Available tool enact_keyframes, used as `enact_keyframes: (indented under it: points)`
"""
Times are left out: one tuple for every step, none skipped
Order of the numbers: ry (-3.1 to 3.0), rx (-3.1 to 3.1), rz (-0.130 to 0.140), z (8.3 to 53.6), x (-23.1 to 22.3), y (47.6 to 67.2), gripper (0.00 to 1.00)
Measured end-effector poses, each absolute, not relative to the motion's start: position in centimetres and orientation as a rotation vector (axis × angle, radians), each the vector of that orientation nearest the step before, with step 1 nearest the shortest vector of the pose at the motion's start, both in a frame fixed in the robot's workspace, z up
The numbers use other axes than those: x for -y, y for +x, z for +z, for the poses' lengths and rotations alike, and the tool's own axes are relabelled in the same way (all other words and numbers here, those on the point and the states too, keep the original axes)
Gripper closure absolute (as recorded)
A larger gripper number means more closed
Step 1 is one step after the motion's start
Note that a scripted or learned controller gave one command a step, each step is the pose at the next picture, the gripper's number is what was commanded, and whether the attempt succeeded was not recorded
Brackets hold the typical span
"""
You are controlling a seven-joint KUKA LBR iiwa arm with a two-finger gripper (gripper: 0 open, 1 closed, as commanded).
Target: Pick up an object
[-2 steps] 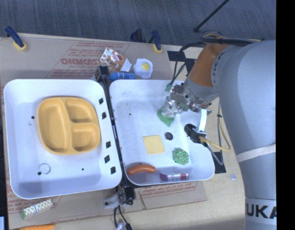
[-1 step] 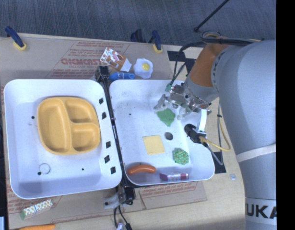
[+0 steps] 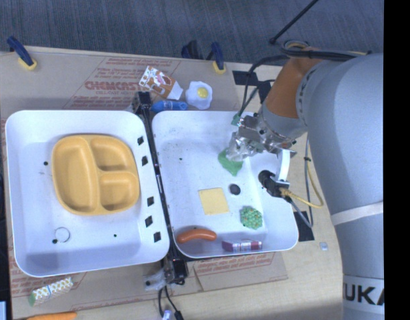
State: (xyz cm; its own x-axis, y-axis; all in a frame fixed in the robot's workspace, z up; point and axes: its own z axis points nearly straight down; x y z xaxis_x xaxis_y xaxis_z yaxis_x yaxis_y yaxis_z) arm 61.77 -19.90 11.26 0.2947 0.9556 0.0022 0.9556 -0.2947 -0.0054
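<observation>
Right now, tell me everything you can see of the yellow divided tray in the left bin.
The yellow divided tray looks like smooth moulded plastic, mustard yellow, a rounded rectangle with raised rims. It has three compartments: one long one along its left side and two smaller ones stacked on its right. It lies flat, open side up and turned slightly askew, on the floor of the left bin, in its upper middle. Nothing lies in it and only the bin touches it.

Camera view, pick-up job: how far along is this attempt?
Done: the grey arm's gripper has reached into the right white bin and sits over the flat green piece. In hand: nothing visibly held; the finger state is unclear. Left: grasp and lift. The yellow square slice, orange sausage and green bumpy ball lie on the bin floor.
</observation>
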Motion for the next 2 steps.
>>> enact_keyframes:
  points:
    - [-2.522, 1.863, 0.003, 11.2, 19.9, 61.8, 0.0]
    - [-2.263, 2.177, 0.002, 9.2, 17.5, 59.4, 0.0]
